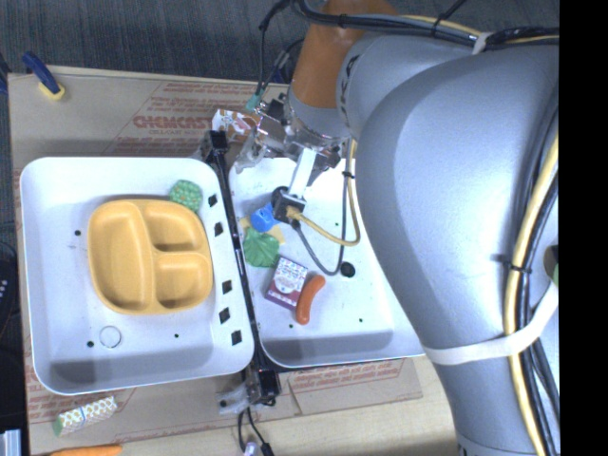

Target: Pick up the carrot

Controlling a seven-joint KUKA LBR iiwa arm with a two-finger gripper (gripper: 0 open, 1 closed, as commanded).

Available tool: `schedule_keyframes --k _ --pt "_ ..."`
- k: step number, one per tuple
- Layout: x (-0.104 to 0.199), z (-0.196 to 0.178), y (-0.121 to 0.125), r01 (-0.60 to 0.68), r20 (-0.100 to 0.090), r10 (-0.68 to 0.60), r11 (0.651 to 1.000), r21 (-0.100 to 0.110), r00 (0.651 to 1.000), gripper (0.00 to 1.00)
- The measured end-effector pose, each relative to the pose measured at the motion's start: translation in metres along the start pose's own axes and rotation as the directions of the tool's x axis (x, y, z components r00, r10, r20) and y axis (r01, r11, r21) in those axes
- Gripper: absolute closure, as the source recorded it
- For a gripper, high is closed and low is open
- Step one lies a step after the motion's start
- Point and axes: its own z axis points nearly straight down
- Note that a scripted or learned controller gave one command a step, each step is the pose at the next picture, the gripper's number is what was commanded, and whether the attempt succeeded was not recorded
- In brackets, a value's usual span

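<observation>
Far left, the left bin (38, 255) holds the yellow divided plate (150, 253), sitting square in its middle. At the plate's upper right corner, touching its rim, there's a small green knobbly piece (187, 194).

Moving right of the plate, past its bin wall and up above the level of its top edge, here's the gripper (242, 133), hanging over the near-left corner of the right bin (375, 335). It's a tangle of metal from this angle, and whether it's set wide or narrow I can't tell. Nothing shows in its grasp.

Just right of the plate, level with its upper half, lies a blue piece (262, 220), and a green leafy piece (261, 248) touches it from below. Further right, level with the plate's lower edge, a small maroon packet (288, 284). The carrot (309, 299) lies tilted right beside that packet, touching it, well below the gripper. Right again, a small black round thing (348, 270).
</observation>
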Motion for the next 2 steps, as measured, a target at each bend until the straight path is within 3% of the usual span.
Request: schedule_keyframes --k 1,2 --pt "-0.023 0.0 0.012 -0.128 0.0 0.128 0.992 0.0 0.992 0.0" --pt "-0.04 0.0 0.022 0.009 0.001 -0.009 1.0 0.003 1.0 0.0"
